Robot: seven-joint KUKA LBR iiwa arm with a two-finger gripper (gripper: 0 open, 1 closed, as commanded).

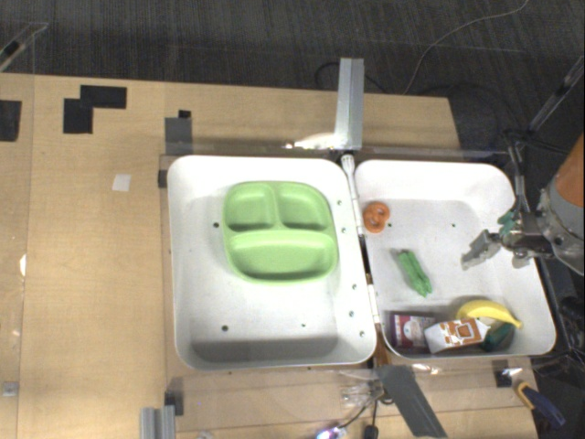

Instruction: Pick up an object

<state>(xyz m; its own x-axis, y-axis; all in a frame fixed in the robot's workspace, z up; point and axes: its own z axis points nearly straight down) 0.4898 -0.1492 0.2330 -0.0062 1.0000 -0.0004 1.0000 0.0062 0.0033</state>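
Reaching in from the right, the grey arm (569,210) with its orange band holds its pincer (498,245) over the right-hand white bin (439,176), close to that bin's right wall. Its two fingers stand spread apart with nothing between them; one fingertip (473,251) points down-left toward the bin floor.

Just to the pincer's left, on the bin floor, lies a slim green object (413,272), set at a slant and apart from the fingers. Farther left and a little above, against the bin's left wall, sits a small round orange object (376,214). Below the pincer, along the bin's near wall, a yellow banana (489,313) rests on top of a cluster of items: a small carton (457,335) with white and brown panels, a dark packet (409,327) to its left, and a dark green item (500,337) to its right, too hidden to name.

Well to the pincer's left, across the divide between the two bins, the left-hand white bin (196,273) holds a light green divided plate (279,230), lying flat near its far side.
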